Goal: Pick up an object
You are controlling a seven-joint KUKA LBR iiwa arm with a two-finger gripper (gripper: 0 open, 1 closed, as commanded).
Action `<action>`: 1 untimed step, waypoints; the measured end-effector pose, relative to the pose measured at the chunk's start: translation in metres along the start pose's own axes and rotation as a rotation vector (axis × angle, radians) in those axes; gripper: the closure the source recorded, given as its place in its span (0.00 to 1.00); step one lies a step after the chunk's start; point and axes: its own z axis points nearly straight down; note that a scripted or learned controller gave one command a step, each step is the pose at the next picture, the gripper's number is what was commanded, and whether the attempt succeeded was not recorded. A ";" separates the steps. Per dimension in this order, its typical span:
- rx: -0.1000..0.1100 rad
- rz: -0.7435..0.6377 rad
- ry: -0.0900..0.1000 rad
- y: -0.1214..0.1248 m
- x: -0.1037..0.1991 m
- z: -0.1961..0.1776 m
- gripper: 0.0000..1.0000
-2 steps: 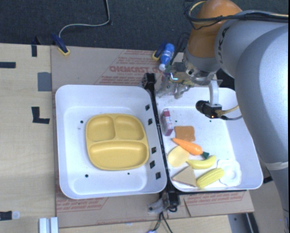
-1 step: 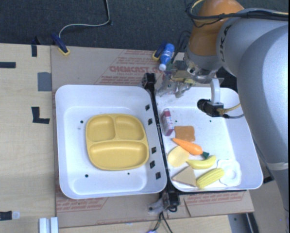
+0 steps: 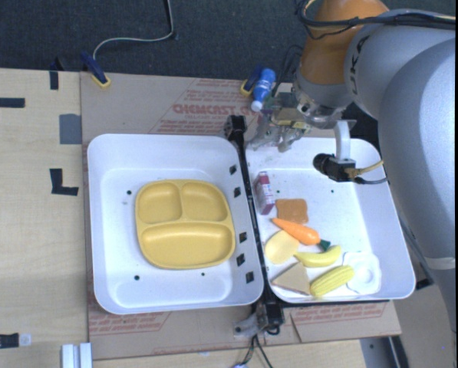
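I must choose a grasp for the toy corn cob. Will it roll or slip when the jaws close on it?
The corn cob looks rounded and elongated, so it may roll sideways if pushed. Its bumpy surface probably helps grip. It lies against the banana, which could shift with it.

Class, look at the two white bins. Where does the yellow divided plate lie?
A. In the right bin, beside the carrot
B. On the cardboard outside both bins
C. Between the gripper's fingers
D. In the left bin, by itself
D. The yellow divided plate lies flat in the left bin, while the carrot and the other toy foods lie in the right bin.
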 end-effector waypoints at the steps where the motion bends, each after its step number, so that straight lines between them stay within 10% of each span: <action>1: 0.001 -0.001 0.001 0.000 0.001 -0.009 1.00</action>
